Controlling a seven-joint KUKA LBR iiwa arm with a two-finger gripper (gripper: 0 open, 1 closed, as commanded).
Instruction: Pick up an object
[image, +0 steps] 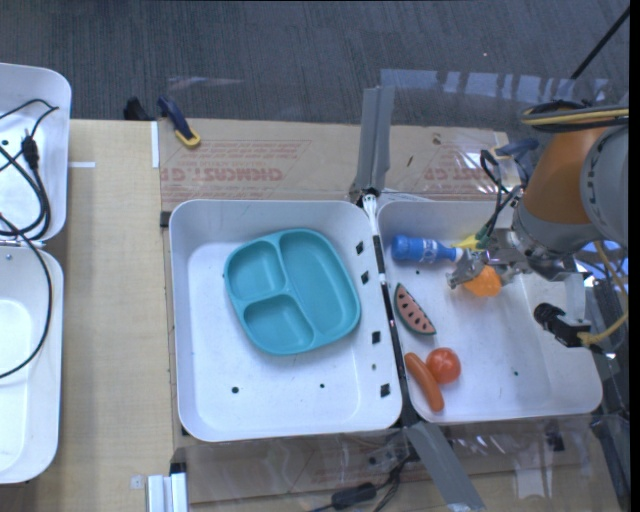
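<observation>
Camera view has the gripper down in the right bin near its far wall, over a smooth orange ball; whether it grips, I can't tell. Just beside lie a blue bottle, watermelon slice, tomato and carrot, the near right corner bare. A glossy teal divided plate sits in the left bin.

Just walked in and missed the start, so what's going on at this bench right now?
A grey robot arm reaches in from the right over the right bin. Its gripper is down at an orange object near the bin's back, beside a blue bottle lying on its side. Whether it has hold of the orange object is unclear. A watermelon slice, a tomato and a carrot lie along the bin's left side. The left bin holds a teal divided plate.
</observation>
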